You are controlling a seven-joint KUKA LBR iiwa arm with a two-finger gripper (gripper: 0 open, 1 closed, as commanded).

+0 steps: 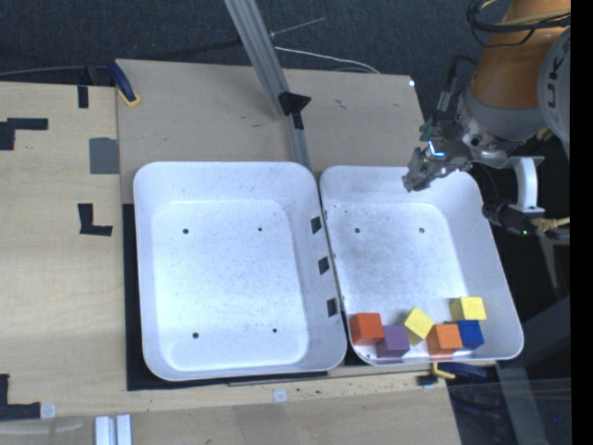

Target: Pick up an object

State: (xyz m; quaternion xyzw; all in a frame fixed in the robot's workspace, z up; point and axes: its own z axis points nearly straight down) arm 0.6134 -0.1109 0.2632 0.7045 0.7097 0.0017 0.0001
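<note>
Gripper (419, 176) hangs over the far rim of the right bin (482, 239), well apart from the blocks; whether it is open I cannot tell, and nothing shows in it. Against that bin's near wall huddle six small blocks: orange (367, 326), purple (396, 340), yellow (419, 323), orange (445, 337), blue (470, 333), yellow (471, 308). They look light, stiff, flat-sided. Opposite faces suit the grasp, but neighbours and wall crowd them. Speckled floor, ample room beyond.
</note>
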